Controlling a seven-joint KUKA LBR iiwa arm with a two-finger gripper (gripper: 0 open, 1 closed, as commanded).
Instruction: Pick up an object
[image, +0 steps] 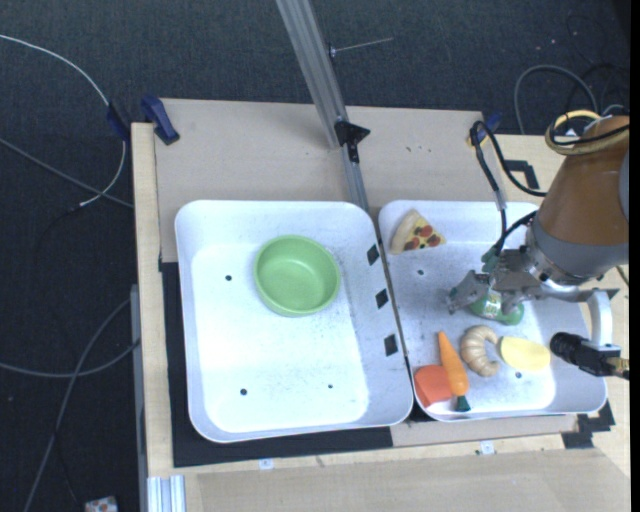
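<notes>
My gripper (487, 297) hangs low in the right bin (432, 275), right over a green object (503, 310) that its body mostly hides. A pizza slice toy (415, 232) lies at the bin's back left. Toward the front lie a tan croissant (479, 350), a yellow lemon-like piece (524, 353), an orange carrot (453, 365) and a red block (432, 385). A green bowl (296, 274) sits in the left bin (215, 330).
A metal rod (325, 85) slants down from the top to the ridge between the bins. The arm's orange band (590, 205) fills the right side above the bin. Cables run over the bench's back right corner.
</notes>
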